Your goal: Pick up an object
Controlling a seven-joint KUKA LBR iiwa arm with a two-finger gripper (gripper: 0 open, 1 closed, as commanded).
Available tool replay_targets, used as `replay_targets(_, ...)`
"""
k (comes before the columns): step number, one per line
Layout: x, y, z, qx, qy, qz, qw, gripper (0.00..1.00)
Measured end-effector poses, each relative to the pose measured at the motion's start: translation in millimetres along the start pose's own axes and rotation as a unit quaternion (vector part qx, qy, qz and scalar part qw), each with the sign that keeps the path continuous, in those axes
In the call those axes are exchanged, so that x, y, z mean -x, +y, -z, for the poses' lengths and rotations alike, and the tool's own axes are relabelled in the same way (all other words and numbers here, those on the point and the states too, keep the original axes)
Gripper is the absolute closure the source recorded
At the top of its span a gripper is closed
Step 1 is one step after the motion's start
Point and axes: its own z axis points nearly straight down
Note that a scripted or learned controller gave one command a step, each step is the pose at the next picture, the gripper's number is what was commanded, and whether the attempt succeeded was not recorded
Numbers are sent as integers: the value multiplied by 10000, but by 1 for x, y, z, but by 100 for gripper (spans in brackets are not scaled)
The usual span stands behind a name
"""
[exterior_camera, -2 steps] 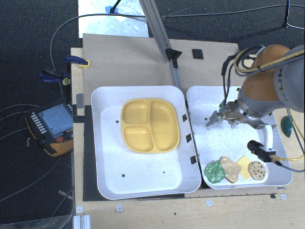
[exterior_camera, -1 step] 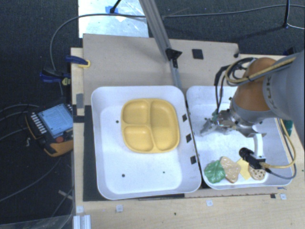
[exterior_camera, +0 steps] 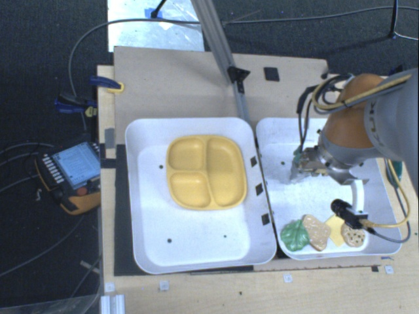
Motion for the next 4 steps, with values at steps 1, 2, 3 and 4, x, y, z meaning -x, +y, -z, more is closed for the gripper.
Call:
replay_targets(1, -7, 1, 46, 10, -1, 20, 10000, 100)
replay_targets(2, -4, 4, 111, 26, -6, 19, 10000, 100)
replay_targets(3, -11, 10, 172, 30, -5, 30, 10000, 100)
replay_targets(4, -11, 11, 180, 2, 0, 28, 10000, 100)
